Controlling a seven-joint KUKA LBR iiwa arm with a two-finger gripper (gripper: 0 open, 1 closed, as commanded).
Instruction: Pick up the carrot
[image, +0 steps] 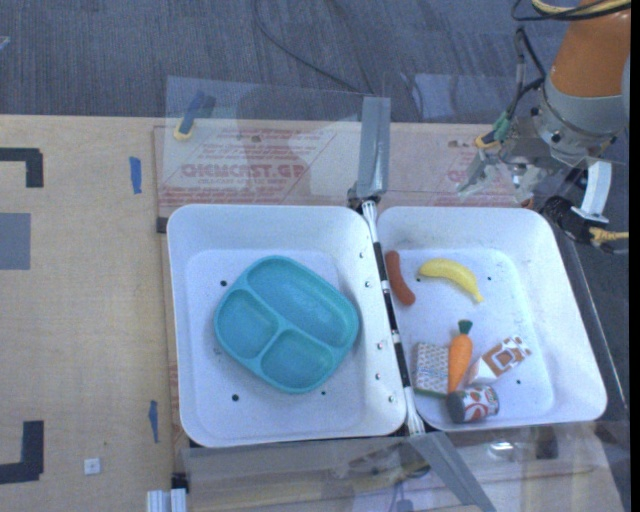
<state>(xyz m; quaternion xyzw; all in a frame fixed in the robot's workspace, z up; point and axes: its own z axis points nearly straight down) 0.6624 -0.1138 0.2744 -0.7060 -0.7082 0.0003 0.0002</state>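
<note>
We find the carrot (459, 359) in the right bin (570, 300), toward its near side, lying roughly upright in the view with its green top pointing toward the far wall. It is wedged among other items: a small patterned packet (432, 368) touches it on the left, a little carton with an orange and white label (505, 357) lies just beside it on the right, and a small can with a red label (472, 403) sits at its lower tip. Farther back in the same bin we see a yellow banana (451, 276) and, near the dividing wall, a reddish sausage (400, 277), both well apart from the carrot.

The left bin (190, 300) carries a teal divided plate (287, 322) with three compartments.

The gripper (500, 165) hangs at the upper right of the view, above the bench just beyond the far rim of the right bin, under the arm's orange band (594, 50). It is well away from the carrot and touches none of the items. We see nothing gripped in it, and we cannot tell from this angle whether it is released or clenched
</note>
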